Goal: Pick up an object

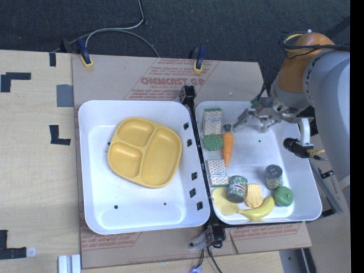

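The gripper [245,118] hangs over the upper part of the right bin [296,212], reaching in from the arm's side. Its fingers are spread wide, and nothing sits between them. It looks poised above the toys rather than committed to one.

Closest to it, just beyond the fingertips and slightly below, lies the carrot [227,145], lengthwise down the bin with its green top toward the gripper. This is the likeliest thing to be picked. Beside the carrot, on its far side from the gripper, a pale box [212,120] lies flat against the bin's inner wall, with a green round piece [212,142] just below it. A second flat packet [217,171] lies further down the same wall.

The rest is crowded at the bin's lower end, well away from the gripper: a green-labelled can [237,188], a dark can [273,176], a green apple [283,195], a banana [257,210] and a yellow ridged piece [253,195]. These touch or nearly touch, so a grasp there would likely be harder.

In the left bin [94,209], far beyond the gripper's reach as it stands, lies a yellow divided tray [145,151].
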### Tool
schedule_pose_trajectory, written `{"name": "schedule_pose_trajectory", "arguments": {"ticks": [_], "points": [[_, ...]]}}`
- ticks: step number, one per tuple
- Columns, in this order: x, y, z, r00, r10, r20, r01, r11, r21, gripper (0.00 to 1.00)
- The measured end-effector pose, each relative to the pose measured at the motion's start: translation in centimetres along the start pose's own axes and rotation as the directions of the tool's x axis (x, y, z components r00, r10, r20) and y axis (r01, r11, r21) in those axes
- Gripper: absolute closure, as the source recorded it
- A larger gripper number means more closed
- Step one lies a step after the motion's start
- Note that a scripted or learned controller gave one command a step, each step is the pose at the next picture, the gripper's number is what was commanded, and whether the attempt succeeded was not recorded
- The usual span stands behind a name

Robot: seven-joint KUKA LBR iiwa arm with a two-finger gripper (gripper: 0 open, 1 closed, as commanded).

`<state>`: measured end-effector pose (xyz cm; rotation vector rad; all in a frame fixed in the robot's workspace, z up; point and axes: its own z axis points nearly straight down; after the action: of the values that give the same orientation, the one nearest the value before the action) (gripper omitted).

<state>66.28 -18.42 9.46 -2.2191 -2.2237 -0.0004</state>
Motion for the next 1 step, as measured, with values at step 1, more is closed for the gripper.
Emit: {"name": "schedule_pose_trajectory", "arguments": {"ticks": [1], "points": [[6.85,-4.12,0.89,1.000,0.000,0.000,0.000,1.000,-0.001,0.00]]}}
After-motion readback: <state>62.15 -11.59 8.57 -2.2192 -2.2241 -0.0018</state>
